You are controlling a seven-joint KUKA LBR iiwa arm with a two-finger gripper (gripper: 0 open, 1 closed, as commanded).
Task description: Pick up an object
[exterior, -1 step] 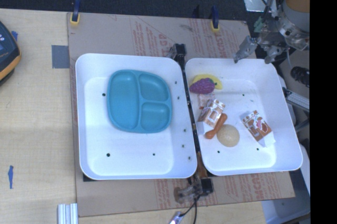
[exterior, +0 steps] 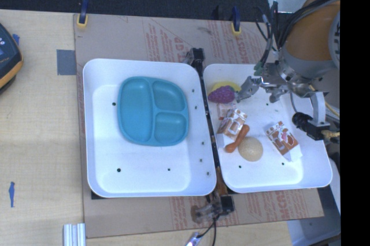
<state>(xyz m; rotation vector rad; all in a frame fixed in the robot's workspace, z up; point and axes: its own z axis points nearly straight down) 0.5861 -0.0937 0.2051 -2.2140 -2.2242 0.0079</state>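
The jaws [exterior: 261, 89] stand spread above the upper part of the right bin [exterior: 315, 172], pinching nothing. Nearest, low in that bin, lie a round beige ball [exterior: 250, 149], an orange carrot-shaped piece [exterior: 236, 140] and two glossy red-and-white packets [exterior: 281, 138], print unreadable. Farther up sits a purple-and-yellow toy [exterior: 222, 92]. The left bin [exterior: 104, 181] holds a smooth teal divided plate [exterior: 153, 111].

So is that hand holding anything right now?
Hand: open, holding nothing, poised over the right bin.
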